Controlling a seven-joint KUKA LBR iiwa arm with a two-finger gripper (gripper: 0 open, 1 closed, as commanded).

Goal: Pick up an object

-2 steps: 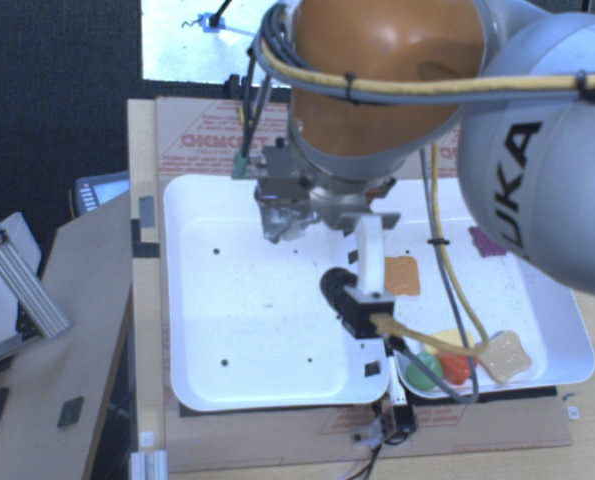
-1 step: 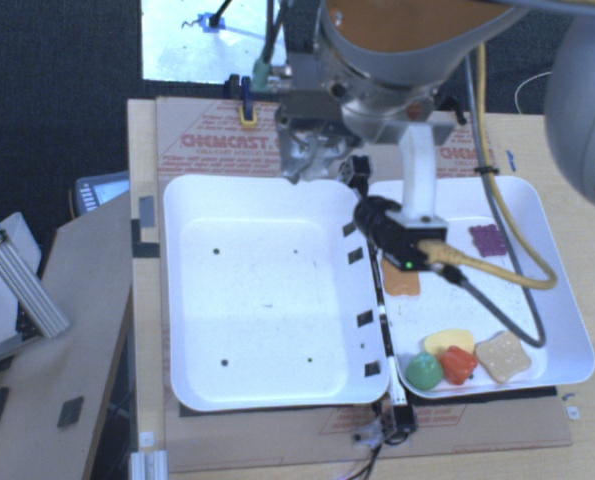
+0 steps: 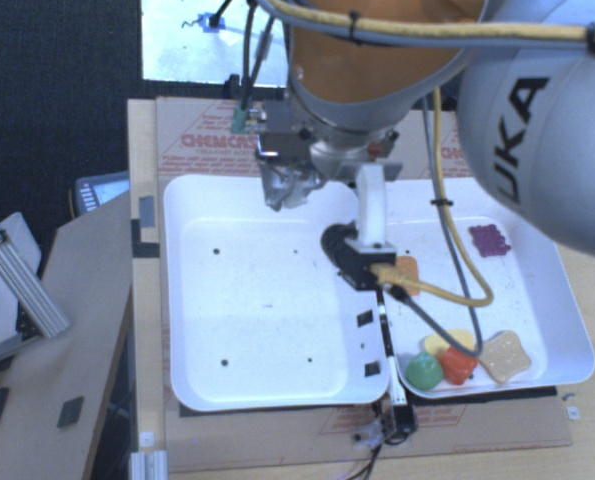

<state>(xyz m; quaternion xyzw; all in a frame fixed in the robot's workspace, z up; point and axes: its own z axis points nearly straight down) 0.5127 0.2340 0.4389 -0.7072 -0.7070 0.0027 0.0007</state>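
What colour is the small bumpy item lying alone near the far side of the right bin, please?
Purple; the bumpy item shows clearly in the camera view.

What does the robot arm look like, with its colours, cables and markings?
The arm is grey with rounded segments, an orange band above the wrist and dark "UKA" lettering on its side. A yellow cable crosses the band, and dark cables hang near the metal gripper.

Dark carpet (image 3: 57, 68) surrounds the tan bench (image 3: 87, 298).

Toys cluster (image 3: 464, 356) in the right bin's (image 3: 557, 298) near corner, beside the left bin (image 3: 267, 308)
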